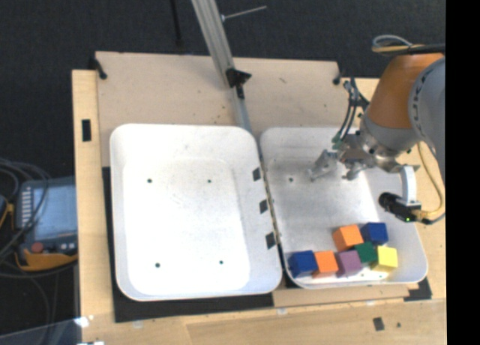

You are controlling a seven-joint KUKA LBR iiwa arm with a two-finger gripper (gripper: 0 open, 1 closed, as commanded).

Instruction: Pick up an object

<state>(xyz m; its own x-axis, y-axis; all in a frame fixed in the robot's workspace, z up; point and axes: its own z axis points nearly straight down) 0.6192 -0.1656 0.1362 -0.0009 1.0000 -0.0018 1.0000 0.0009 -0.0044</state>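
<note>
Above the right bin (300, 148), the hand (335, 165) hangs spread open, holding nothing.

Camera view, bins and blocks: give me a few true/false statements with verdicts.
1. All the coloured blocks lie in the right bin. True.
2. The gripper holds the yellow block. False: the yellow block lies near the bin's front right corner, apart from the gripper.
3. Two blue blocks are in view. True: one at the front left of the group, one at its back right.
4. The purple block sits in the left bin. False: it is in the right bin, beside an orange block.
5. The gripper is over the right bin's back half. True.
</note>
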